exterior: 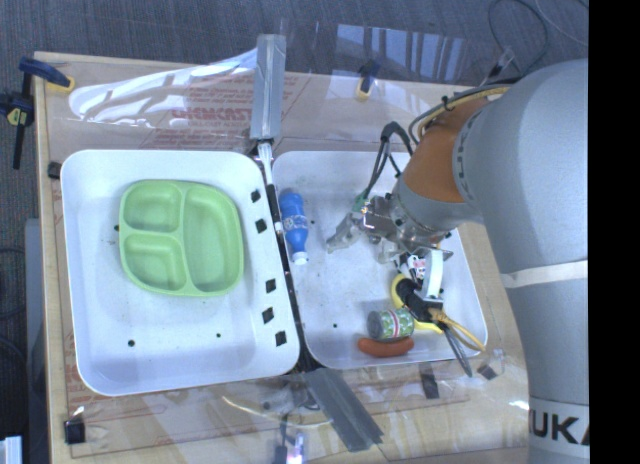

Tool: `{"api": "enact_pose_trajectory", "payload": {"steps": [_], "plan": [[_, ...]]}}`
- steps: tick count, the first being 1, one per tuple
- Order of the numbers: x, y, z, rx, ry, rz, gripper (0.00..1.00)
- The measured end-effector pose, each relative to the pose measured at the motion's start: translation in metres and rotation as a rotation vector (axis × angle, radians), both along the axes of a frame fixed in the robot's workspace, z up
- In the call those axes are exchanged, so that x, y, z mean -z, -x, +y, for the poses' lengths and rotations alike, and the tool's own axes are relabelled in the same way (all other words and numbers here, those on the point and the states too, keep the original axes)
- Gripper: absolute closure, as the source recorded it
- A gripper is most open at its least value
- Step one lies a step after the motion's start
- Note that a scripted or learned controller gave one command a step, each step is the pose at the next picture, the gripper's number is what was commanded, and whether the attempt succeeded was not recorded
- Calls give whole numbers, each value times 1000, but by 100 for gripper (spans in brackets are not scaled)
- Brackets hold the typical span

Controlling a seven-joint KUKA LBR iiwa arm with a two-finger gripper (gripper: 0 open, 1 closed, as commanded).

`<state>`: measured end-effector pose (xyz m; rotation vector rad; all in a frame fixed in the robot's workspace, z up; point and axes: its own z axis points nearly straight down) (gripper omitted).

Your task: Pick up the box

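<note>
My gripper [352, 230] hangs low over the middle of the right bin [335, 302], with the grey arm and its orange band reaching in from the right. A silvery tip points down and to the left toward the bin floor. The wrist hides whatever lies directly beneath it, and I cannot make out a box between the fingers. A blue bottle [292, 222] lies just left of the gripper, apart from it.
A green-labelled can [390, 324] lies on its side near the right bin's front, with a red sausage [386, 346] just in front of it. The left bin [80, 252] holds a green divided plate [182, 237]. A ridge separates the two bins.
</note>
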<state>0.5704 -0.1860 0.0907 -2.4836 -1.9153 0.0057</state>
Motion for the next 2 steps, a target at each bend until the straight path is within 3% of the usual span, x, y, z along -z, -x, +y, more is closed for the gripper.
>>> {"api": "enact_pose_trajectory", "payload": {"steps": [1,2], "plan": [[-1,-49,1,100,1,-2,0],[-5,-14,45,97,13,-9,0]]}}
